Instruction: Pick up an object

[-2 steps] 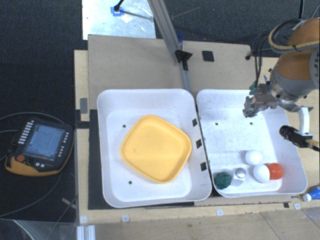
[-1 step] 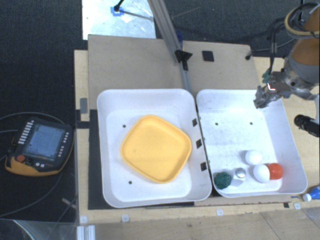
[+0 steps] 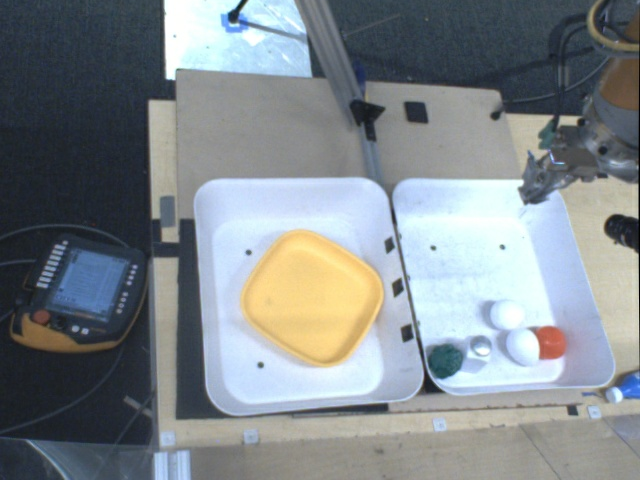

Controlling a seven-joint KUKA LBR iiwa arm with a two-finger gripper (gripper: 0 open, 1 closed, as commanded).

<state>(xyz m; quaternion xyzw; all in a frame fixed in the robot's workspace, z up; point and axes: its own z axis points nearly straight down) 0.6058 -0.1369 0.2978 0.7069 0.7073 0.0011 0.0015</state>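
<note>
A yellow square plate [image 3: 312, 296] lies in the left bin [image 3: 215, 218]. In the right bin [image 3: 470, 218] several small objects cluster near the front edge: two white balls [image 3: 507, 315] [image 3: 522, 346], a red ball [image 3: 551, 342], a dark green ball [image 3: 446, 359] and a small silver piece [image 3: 480, 347]. My gripper [image 3: 538, 181] hangs over the far right corner of the right bin, well away from the cluster, with nothing seen between its fingers.
A grey pole [image 3: 335, 48] slants across the brown board behind the bins. A teach pendant [image 3: 78, 290] lies on the floor at the left. Cables loop at the upper right. A blue-and-white object [image 3: 622, 391] lies off the bench's front right corner.
</note>
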